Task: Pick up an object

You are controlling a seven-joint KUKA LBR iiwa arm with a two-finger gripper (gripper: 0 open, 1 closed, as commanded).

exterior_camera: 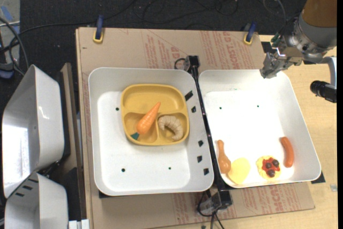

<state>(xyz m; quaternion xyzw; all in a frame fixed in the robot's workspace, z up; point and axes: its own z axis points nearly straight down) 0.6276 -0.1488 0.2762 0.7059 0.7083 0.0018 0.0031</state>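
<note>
Under the bins, cardboard (pixel 161 48) bears red lettering (unreadable).

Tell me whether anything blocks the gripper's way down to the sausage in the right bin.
Nothing visible does. The gripper hangs over the right bin's far corner, and bare white floor lies between it and the sausage near the front right. The small pizza lies beside the sausage, not touching it.

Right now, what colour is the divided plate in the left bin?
Yellow: the divided plate, clear in the camera view.
</note>
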